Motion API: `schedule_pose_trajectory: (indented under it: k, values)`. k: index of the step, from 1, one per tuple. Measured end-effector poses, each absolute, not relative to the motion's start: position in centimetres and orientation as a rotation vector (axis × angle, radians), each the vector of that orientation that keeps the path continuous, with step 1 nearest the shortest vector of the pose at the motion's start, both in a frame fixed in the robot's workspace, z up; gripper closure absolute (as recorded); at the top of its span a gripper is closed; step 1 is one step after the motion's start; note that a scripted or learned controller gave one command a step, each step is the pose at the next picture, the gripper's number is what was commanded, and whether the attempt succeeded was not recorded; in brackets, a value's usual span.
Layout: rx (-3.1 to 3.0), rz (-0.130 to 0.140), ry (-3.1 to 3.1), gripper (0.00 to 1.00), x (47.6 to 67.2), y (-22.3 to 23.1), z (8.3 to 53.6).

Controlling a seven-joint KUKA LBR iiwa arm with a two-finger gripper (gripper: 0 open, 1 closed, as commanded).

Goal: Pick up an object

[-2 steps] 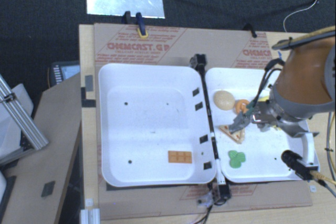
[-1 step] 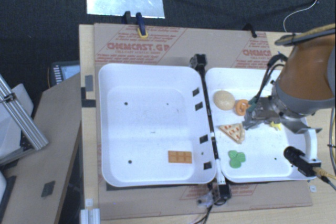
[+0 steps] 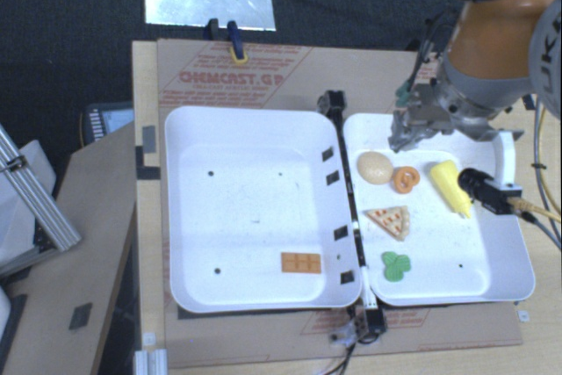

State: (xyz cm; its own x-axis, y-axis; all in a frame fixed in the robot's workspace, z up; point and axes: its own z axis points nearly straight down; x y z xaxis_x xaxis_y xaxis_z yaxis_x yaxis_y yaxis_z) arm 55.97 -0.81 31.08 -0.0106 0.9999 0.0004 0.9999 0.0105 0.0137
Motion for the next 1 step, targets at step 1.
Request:
schedule_pose_trajectory:
  k: [1]
  values:
    - [2.208, 0.008, 2.234, 1.00, 51.61, 5.26, 34.12]
